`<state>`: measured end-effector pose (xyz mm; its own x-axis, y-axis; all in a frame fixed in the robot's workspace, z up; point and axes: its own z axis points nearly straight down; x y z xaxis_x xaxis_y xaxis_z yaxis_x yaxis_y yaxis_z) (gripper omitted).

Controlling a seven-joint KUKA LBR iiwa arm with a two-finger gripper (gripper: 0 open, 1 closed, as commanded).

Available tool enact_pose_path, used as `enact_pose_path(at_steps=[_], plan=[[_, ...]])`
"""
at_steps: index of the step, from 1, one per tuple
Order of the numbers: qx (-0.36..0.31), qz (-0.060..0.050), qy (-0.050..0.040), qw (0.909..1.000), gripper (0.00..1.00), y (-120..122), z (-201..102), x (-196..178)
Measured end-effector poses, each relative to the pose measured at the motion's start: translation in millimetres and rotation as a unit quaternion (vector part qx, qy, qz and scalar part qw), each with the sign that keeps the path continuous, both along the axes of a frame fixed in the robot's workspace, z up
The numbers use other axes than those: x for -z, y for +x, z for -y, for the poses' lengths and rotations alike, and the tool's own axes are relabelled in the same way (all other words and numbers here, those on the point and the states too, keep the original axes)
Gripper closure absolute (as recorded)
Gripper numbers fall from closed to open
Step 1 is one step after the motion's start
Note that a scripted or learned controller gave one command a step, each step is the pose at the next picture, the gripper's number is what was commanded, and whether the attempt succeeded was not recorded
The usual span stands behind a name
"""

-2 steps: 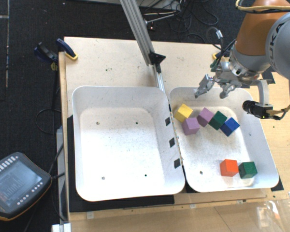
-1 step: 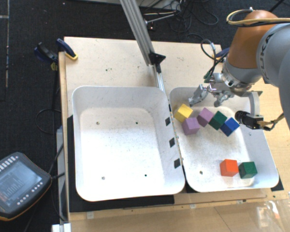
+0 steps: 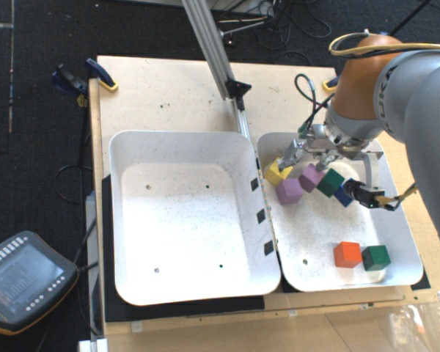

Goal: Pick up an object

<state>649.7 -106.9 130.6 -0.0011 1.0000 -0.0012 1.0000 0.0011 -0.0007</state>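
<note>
Purple block, matte cube, beside yellow block; gripper state unclear.

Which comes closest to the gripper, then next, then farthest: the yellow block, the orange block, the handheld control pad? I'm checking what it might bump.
1. Yellow block, just left of and below the gripper, in the right bin.
2. Orange block, at the right bin's near end.
3. Control pad, off the bench at the view's lower left.
</note>
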Motion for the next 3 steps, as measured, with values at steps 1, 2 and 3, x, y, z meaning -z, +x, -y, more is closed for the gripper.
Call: enact_pose_path(at_steps=[1,2,3], plan=[[0.001,0.003,-0.0003,1.0000,1.00,1.5,0.1,-13.1],[0.000,0.004,-0.0003,1.0000,1.00,-2.0,0.2,-76.3],[0.000,0.002,0.0003,1.0000,1.00,-1.3,0.1,-77.5]])
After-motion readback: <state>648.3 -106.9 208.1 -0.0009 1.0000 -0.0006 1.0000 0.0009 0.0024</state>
